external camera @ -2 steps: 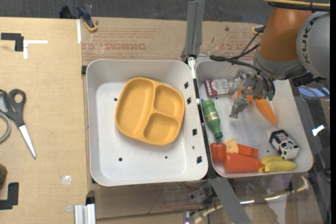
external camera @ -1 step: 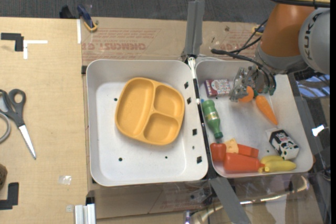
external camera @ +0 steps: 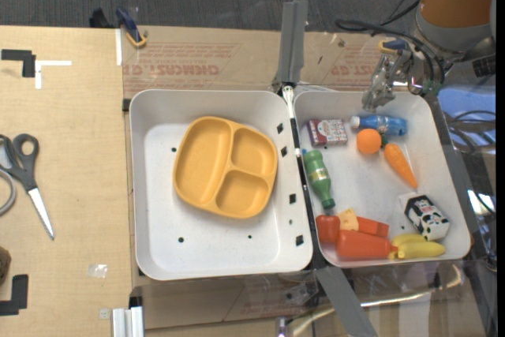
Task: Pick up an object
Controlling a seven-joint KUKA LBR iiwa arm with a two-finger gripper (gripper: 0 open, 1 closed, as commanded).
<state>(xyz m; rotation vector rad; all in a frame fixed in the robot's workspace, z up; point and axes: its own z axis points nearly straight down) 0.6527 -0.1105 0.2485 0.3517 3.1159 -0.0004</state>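
My gripper (external camera: 381,91) hangs over the far edge of the right bin (external camera: 451,170), just above and left of a blue bottle (external camera: 380,123) lying on its side. Nothing shows in its grasp. Below the bottle are an orange ball (external camera: 368,140) and a carrot (external camera: 400,164). A red and white box (external camera: 327,132) and a green bottle (external camera: 319,177) lie by the bin's left wall. Along the near side sit a red-orange block (external camera: 359,242), a banana (external camera: 418,249) and a black and white cube (external camera: 427,217).
The left bin (external camera: 150,193) holds a yellow divided plate (external camera: 226,167). Scissors (external camera: 28,177) lie on the wooden bench at far left. A blue clip (external camera: 130,26) sits at the cardboard's far corner. Cables hang by the arm at right.
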